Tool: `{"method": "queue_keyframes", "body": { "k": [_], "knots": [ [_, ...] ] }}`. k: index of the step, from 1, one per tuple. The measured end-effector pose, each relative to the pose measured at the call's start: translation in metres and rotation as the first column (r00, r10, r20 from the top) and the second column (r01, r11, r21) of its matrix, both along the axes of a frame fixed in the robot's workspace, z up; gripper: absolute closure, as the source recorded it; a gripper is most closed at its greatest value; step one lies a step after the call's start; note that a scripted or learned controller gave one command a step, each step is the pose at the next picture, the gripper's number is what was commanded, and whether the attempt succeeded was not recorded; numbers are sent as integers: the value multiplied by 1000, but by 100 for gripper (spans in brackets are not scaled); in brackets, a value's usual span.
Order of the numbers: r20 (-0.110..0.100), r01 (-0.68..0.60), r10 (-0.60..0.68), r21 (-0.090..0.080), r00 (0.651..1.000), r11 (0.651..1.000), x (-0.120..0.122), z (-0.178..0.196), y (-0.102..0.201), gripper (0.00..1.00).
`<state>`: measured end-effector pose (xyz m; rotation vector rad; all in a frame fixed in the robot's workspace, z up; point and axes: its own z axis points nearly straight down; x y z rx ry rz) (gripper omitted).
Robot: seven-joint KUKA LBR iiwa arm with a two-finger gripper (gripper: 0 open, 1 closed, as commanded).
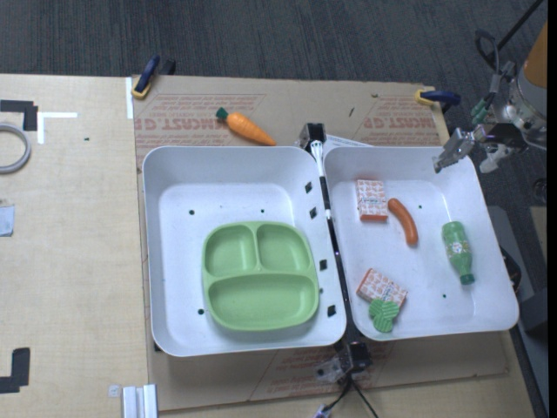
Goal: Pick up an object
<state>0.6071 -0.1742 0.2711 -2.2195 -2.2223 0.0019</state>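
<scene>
Nothing lifted yet: end effector (pixel 467 149) at two o'clock, grip state impossible to tell, sausage (pixel 403 220) and bottle (pixel 457 249) resting in right bin (pixel 487 233).

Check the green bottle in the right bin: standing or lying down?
Lying down. The green bottle rests on its side on the floor of the right bin, its cap toward the near edge, apart from the sausage.

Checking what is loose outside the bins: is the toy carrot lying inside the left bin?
No, the carrot lies on the cardboard beyond the far rim of the left bin, which holds a green divided plate.
</scene>
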Motion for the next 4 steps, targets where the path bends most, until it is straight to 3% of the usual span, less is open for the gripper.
{"method": "queue_keyframes", "body": {
  "k": [1, 2, 3, 4],
  "knots": [
    [0, 50, -50, 0, 999, 999, -15, -134, 41, 0],
    [0, -213, 213, 1, 977, 977, -21, -179, 45, 0],
    [3, -210, 210, 0, 978, 978, -20, -168, 45, 100],
    [3, -246, 246, -2, 969, 969, -22, -7, 105, 100]
  ]
}}
